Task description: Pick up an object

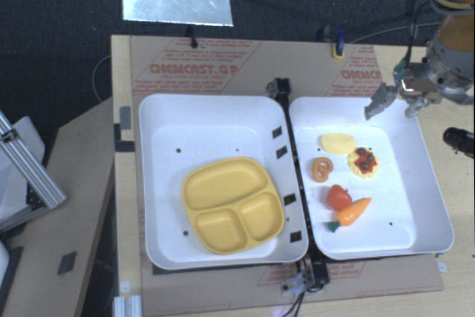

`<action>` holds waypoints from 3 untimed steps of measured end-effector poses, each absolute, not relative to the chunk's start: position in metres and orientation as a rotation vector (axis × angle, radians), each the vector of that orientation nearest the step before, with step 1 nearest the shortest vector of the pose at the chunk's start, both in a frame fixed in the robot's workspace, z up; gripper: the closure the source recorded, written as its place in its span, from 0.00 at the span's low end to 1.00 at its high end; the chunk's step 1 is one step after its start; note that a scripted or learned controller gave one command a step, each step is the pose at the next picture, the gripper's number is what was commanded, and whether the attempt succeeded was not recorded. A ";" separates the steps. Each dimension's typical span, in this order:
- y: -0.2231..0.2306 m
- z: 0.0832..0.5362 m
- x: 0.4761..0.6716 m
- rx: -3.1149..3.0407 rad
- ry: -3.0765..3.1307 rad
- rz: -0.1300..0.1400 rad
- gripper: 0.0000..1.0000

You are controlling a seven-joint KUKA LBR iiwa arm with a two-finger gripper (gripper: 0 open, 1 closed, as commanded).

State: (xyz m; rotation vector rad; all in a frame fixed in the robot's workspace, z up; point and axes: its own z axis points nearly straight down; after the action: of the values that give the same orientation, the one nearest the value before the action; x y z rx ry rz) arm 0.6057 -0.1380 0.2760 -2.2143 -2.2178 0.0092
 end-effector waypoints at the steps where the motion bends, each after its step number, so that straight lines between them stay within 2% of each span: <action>1: -0.138 0.283 0.608 -2.218 -2.227 -0.002 0.00; 2: -0.143 0.239 0.612 -2.220 -2.223 0.001 0.00; 3: -0.151 0.191 0.606 -2.220 -2.222 0.002 0.00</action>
State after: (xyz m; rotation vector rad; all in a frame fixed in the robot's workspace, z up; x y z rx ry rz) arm 0.6061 -0.1507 0.1905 -2.2201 -2.2224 0.0015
